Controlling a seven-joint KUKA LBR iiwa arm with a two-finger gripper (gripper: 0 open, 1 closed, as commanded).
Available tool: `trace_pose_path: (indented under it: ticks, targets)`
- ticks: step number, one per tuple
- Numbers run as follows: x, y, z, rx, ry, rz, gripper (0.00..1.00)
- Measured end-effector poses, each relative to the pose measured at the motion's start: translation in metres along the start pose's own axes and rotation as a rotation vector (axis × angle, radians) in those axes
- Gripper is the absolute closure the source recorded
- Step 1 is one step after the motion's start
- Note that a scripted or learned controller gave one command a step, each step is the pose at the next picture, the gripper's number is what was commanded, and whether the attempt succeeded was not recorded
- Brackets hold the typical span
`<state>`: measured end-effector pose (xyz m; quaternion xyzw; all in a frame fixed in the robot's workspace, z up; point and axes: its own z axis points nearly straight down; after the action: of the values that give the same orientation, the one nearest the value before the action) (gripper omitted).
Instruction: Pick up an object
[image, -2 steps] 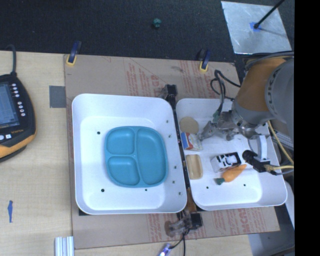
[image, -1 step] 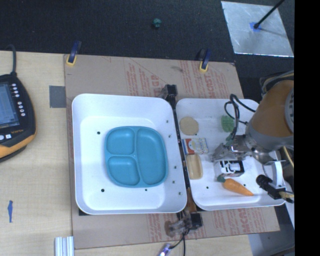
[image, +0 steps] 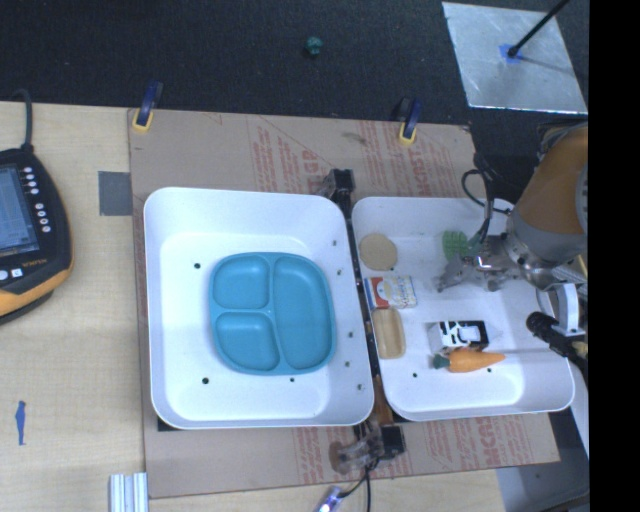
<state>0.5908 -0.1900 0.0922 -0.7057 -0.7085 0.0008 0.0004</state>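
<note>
The metal claw (image: 462, 272) hangs in the right shallow white bin (image: 400, 395); nearer lies the orange plastic carrot (image: 472, 361). Whether the claw is apart or together cannot be made out, being small and blurred.

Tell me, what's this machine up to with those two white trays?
A grey and orange robot arm reaches over the right bin, which holds a toy carrot, a black-and-white item, a tan round piece and other bits. Its tool hovers there, holding nothing visible. The left bin holds a blue divided plate.
</note>
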Motion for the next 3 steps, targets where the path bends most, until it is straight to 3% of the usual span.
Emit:
trace_pose_path:
  ticks: [1,2,3]
  targets:
    - [0.054,0.066,0.0,0.0,0.002,0.0,0.0]
    - [0.025,0.066,0.0,-0.001,0.0,0.001,0.0]
    - [0.025,0.066,-0.011,-0.001,-0.001,-0.003,1.0]
